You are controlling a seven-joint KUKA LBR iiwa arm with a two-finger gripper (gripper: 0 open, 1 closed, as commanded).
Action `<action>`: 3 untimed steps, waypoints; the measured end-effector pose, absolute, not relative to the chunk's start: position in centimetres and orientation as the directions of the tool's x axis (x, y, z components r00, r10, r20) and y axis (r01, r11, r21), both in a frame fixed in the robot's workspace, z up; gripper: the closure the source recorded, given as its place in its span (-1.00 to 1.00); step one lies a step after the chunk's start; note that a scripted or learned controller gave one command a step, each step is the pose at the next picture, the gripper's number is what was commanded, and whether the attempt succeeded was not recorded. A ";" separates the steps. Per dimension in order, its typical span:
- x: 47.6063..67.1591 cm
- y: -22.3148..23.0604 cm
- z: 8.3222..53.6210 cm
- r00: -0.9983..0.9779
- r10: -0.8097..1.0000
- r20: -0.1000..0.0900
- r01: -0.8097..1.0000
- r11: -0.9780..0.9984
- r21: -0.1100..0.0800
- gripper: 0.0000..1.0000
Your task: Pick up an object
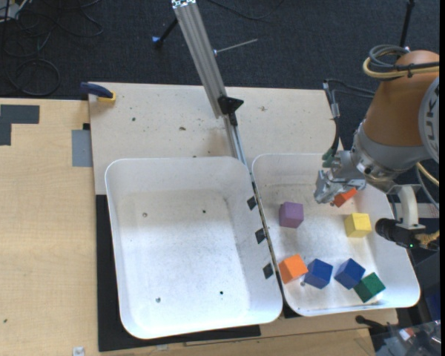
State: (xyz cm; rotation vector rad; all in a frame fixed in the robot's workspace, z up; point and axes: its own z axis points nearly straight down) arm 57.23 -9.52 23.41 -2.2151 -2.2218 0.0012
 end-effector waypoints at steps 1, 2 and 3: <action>58.5 -4.0 22.2 -0.004 1.000 0.003 1.000 0.004 -0.005 1.00; 59.7 0.0 22.2 -0.003 1.000 0.002 1.000 0.003 -0.002 1.00; 59.9 4.9 22.1 -0.004 1.000 0.002 1.000 0.004 -0.003 1.00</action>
